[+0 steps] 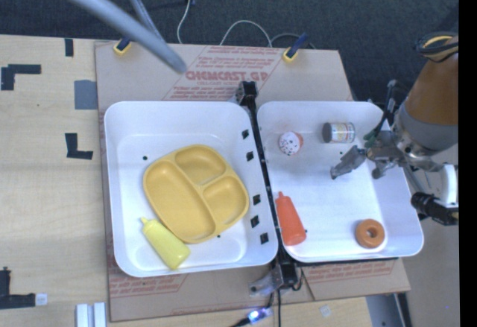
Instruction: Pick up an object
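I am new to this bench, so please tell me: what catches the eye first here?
The big yellow tray in the left bin, with a yellow bottle at its near corner. In the right bin an orange bottle and a donut stand out, and the arm reaches in from the right.

A single fixed camera looks down at a slant on the table (pixel 45 169), far enough back to take in both white bins (pixel 119 169) whole; the far side appears uppermost.
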You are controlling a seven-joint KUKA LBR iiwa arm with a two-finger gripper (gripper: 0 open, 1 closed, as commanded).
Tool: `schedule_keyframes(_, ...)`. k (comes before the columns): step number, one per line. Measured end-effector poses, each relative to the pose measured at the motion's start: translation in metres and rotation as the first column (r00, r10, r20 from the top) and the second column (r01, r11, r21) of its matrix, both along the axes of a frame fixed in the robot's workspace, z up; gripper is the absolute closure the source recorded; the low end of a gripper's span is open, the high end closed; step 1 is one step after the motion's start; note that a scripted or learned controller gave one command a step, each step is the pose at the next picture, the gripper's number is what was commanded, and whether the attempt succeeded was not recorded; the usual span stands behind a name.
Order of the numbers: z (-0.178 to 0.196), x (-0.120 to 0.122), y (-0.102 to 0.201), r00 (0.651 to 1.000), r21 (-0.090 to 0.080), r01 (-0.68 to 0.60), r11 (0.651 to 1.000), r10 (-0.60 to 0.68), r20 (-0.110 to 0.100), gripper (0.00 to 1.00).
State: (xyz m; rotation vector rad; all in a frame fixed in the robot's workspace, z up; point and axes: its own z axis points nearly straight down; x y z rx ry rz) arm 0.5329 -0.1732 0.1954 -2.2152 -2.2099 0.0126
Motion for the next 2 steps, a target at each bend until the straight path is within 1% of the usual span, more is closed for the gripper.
schedule_keyframes(1, 0.007, 0.003, 0.000, 1.000, -0.003, -0.004, 1.000, 0.004, 0.013, 0.00)
schedule_keyframes(2, -0.039, -0.001, -0.005, 1.000, -0.003, -0.003, 1.000, 0.003, 0.009, 0.00)
